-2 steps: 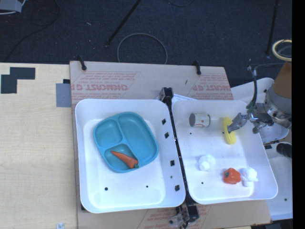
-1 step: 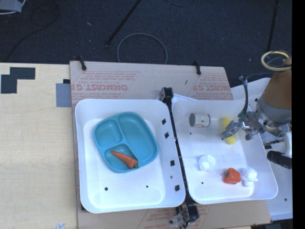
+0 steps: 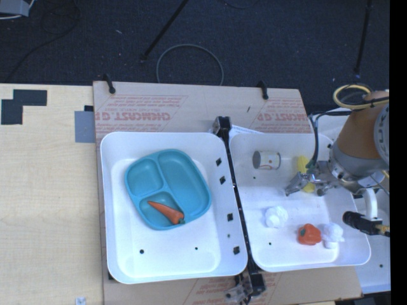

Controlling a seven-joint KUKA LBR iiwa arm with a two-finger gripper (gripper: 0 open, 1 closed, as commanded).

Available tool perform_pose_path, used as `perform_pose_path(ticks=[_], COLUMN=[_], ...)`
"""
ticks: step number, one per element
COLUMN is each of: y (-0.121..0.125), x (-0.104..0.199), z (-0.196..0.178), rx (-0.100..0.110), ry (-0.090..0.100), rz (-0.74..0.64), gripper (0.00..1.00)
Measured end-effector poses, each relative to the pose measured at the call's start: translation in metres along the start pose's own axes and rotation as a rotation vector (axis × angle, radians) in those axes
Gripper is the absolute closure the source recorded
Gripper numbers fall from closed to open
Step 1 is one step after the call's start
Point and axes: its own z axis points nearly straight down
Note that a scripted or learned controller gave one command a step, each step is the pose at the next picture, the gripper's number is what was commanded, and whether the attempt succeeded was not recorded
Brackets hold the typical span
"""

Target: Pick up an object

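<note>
Two fingers apart, gripper empty.

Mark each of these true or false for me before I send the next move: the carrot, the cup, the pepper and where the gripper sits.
1. The toy carrot lies in a compartment of the blue divided plate in the left bin. True.
2. The small cup stands upright in the left bin. False: it lies on its side in the right bin.
3. The orange-red toy pepper is in the right bin, near its front edge. True.
4. The gripper hangs over the left bin. False: it is over the right bin, near a yellow object.
5. The pepper is between the gripper's fingers. False: it lies on the bin floor, apart from the gripper.
</note>
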Motion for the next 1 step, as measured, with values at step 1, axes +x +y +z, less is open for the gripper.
perform_pose_path(ticks=[1], y=[0.0009], x=[-0.001], z=[-0.0132], rx=[-0.003], ry=[-0.001], rz=[0.0], gripper=[1.0])
